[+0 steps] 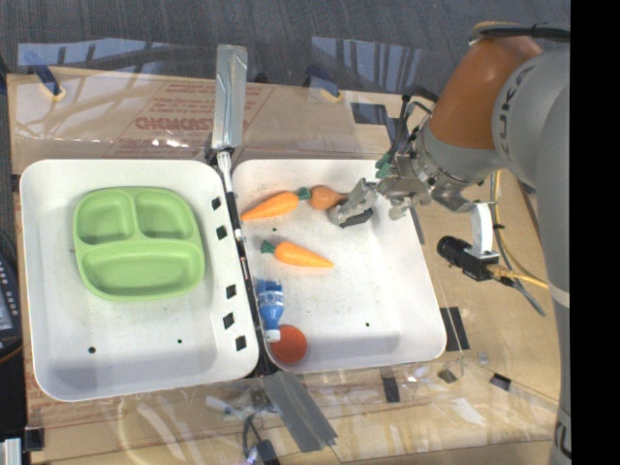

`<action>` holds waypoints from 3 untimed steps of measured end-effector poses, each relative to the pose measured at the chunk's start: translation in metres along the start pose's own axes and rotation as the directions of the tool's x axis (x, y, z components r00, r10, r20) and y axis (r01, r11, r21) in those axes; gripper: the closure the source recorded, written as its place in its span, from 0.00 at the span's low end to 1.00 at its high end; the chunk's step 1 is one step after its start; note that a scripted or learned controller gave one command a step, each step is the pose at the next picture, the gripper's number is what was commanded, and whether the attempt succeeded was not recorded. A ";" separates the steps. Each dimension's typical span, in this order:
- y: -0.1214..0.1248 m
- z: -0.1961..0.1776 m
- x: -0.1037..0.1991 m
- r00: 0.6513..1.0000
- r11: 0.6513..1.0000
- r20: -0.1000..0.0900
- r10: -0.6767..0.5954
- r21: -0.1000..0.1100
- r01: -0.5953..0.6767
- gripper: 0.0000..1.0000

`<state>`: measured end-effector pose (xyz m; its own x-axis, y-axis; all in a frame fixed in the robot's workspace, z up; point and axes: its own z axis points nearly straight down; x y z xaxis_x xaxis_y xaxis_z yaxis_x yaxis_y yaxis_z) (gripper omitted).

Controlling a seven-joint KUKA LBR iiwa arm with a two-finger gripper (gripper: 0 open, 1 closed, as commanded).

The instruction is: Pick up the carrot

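my two-finger gripper (351, 208) sits spread and empty near the shallow white right bin's (426, 289) back edge, just beside the orange plastic carrot (270, 205).

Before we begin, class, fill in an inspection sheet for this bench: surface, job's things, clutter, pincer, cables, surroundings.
Surface: two white bins, left bin and right bin, side by side on a cardboard-covered bench.
Job's things: upper carrot and lower carrot, both lying flat in the right bin.
Clutter: green divided plate in the left bin; small orange piece, blue item, red ball in the right bin.
Pincer: pincer low beside the small orange piece, gripping nothing visible.
Cables: yellow cable right of the bins.
Surroundings: grey carpet.
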<state>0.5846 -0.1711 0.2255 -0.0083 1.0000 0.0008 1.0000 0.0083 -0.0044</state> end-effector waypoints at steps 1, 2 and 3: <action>0.004 -0.082 0.001 0.989 0.989 0.001 0.145 -0.004 -0.145 0.00; -0.005 -0.051 0.036 0.972 0.972 0.000 0.234 0.002 -0.234 0.00; -0.004 0.058 0.071 0.999 0.999 0.000 0.041 0.003 -0.041 0.00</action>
<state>0.5801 -0.1003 0.1676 0.0324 0.9995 0.0005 0.9994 -0.0324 -0.0075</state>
